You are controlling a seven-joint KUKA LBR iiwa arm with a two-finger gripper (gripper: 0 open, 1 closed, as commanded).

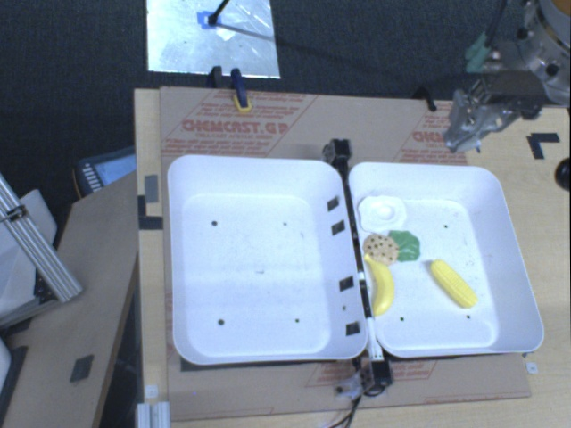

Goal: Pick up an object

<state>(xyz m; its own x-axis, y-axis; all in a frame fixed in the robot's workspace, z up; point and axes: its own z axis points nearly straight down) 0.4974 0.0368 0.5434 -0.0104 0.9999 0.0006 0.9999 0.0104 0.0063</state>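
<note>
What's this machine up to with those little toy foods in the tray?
A robot arm is set up to pick one thing out of the bins. Right now its gripper hangs above the far rim of the right bin, touching nothing. In that bin lie a fried egg, a cookie, a green leafy piece, a banana against the divider, and a corn cob off on its own. Nothing has been picked up yet.

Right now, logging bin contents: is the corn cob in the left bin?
No, the corn cob lies in the right bin, apart from the banana.
</note>
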